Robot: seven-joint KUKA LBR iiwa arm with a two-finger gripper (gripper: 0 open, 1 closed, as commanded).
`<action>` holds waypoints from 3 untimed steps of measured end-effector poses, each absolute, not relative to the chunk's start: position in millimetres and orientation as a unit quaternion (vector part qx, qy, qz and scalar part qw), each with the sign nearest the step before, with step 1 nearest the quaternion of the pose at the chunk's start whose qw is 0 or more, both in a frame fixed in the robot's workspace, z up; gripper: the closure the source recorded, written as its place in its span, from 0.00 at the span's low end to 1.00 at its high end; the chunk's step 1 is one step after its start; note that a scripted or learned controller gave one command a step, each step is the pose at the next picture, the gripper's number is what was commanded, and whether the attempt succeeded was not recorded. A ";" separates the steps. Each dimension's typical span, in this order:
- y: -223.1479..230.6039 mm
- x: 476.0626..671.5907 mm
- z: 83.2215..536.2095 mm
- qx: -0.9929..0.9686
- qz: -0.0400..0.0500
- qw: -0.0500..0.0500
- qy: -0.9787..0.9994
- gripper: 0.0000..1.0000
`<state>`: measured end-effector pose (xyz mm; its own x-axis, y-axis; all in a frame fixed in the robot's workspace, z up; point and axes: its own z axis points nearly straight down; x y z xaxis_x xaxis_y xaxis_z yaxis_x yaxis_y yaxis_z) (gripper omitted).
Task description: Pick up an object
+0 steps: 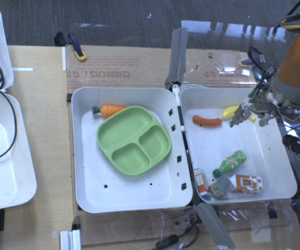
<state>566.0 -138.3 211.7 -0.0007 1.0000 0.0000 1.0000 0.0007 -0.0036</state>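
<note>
The grey robot arm with the orange band [296, 66] reaches in over the far side of the right white bin [275, 155]. Its jaws [249, 113] hang low there, just beside a small yellow toy [229, 111] that looks like a lemon or banana. I cannot tell if the jaws are spread or pressed together, because they are dark and small from up here. Nothing clearly sits between them.

Near the yellow toy lies a red-orange toy sausage [207, 121]. Closer to the front of this bin are a green plastic bottle [230, 163], a small orange and white carton [246, 184], a grey round cup [222, 186] and a thin red packet [199, 181] by the wall.

The left white bin [87, 181] holds a light green plate with 3 sections [133, 139] and an orange toy carrot [111, 109] touching its far edge. Both bins sit on the wooden desk [40, 72].

I think the arm is at the reaching step, and the pick is not done yet. The yellow toy seems to be the 1 it wants. Next, the jaws need to go down around the toy, squeeze it and lift. The toy is close to the bin's far wall, so the jaws could bump it or push the toy away.
</note>
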 end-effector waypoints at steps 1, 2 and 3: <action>-161.8 628.8 186.8 -0.718 0.001 0.001 -0.696 0.00; -194.0 659.3 92.4 -0.712 0.000 -0.001 -0.703 0.00; -170.9 658.8 91.0 -0.746 0.001 0.001 -0.666 0.00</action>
